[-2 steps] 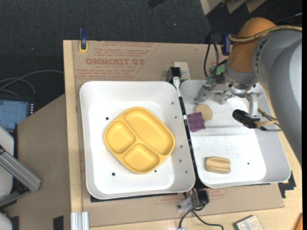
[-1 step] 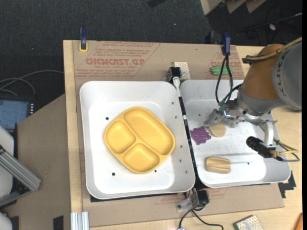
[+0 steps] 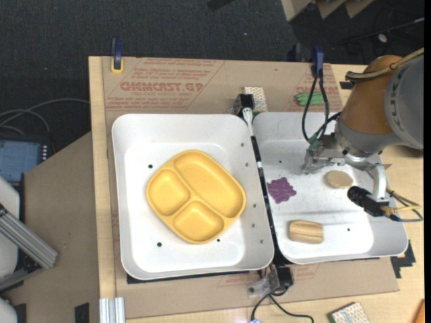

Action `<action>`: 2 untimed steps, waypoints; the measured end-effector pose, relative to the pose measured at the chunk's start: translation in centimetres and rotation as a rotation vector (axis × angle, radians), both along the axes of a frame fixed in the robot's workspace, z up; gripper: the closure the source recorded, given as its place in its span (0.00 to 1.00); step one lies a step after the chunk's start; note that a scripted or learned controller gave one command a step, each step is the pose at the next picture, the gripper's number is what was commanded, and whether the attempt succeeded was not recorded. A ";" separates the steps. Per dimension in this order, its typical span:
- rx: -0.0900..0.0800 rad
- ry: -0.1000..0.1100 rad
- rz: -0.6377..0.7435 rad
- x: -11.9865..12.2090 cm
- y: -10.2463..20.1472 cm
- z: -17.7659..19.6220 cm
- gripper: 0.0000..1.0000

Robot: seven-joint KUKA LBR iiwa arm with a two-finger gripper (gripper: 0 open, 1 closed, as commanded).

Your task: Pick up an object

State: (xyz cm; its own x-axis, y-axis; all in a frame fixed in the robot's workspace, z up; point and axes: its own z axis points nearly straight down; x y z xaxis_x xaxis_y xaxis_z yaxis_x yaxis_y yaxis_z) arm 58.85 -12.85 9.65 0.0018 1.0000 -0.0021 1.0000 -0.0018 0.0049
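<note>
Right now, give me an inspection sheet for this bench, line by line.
Surface: cardboard-topped bench bearing left bin and right bin.
Job's things: purple grape bunch, tan bread piece, beige round piece, all in right bin.
Clutter: yellow divided tray in left bin.
Grippers: gripper low over right bin, holding nothing visible.
Cables: black leads near the arm.
Surroundings: dark carpet.

Grey arm (image 3: 411,106), orange band (image 3: 369,103), silver metal claw (image 3: 316,159), black cables
</note>
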 end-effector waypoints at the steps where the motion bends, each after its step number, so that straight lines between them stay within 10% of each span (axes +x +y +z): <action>1: 0.003 0.007 -0.001 -5.9 -0.7 5.4 1.00; 2: 0.004 0.009 0.003 -6.4 1.0 4.4 1.00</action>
